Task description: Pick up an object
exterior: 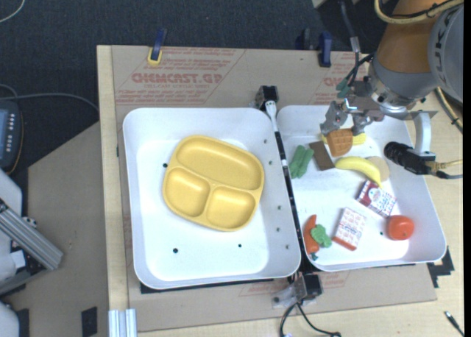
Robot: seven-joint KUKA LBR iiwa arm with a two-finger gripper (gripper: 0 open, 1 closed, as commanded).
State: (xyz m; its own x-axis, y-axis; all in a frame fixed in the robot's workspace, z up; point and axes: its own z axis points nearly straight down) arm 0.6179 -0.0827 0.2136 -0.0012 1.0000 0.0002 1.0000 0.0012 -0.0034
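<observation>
Toast slice [339, 141] (orange-brown) sits clamped between the gripper [341, 123] fingers, just above the banana [363, 168].

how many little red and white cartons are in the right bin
2. One carton lies near the bin's right side, just below the banana. The other carton lies lower, between the carrot and the tomato. Another might hide under the gripper.

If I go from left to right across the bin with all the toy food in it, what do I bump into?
Green pea pod → carrot → small white and red carton → tomato. The end effector hangs over the far end of that bin, above an orange piece; I left out the banana and other overlapping things.
</observation>
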